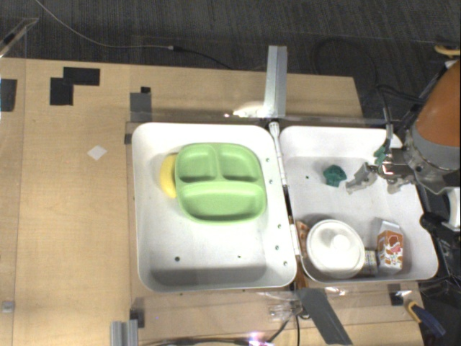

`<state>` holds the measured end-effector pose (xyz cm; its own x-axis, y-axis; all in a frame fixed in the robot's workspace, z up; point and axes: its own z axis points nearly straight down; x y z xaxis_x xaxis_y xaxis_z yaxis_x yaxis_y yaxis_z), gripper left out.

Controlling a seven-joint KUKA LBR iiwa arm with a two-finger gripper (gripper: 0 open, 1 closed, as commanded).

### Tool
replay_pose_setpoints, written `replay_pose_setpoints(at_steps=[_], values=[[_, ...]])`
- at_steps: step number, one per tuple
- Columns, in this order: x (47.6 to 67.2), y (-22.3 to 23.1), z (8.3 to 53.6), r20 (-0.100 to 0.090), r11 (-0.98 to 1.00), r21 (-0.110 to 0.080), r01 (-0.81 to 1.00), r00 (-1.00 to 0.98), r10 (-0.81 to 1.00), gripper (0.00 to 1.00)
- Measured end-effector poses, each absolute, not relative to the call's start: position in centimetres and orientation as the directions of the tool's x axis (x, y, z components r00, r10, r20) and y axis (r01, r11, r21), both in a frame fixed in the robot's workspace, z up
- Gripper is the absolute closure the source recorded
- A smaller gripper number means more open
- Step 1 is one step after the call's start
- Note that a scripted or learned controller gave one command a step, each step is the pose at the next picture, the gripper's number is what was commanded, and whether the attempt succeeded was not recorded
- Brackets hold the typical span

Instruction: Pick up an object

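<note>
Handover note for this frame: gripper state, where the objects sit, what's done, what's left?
Gripper: over the right bin, beside the small teal object, nothing between its fingers.
Right bin also holds a white bowl and an orange carton along its front edge.
Left bin: green divided tray lying over a yellow item.
Done: nothing picked yet.
Left: grasp one object and lift; teal one is nearest.

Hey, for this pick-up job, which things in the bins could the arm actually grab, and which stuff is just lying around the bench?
Candidates for the pick:
- small teal object, nearest the gripper
- white bowl
- small carton
- green divided plate
- yellow object, partly under the plate

Just lying about:
- black tape marks on the bench
- cable on the floor
</note>
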<state>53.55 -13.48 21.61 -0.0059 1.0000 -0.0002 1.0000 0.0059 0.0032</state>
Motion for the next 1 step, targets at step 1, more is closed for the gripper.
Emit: replay_pose_setpoints(at_steps=[1], values=[[57.66, -9.44, 15.45, 0.000, 0.098, 0.002, 0.995, -0.098, 0.995, 0.00]])
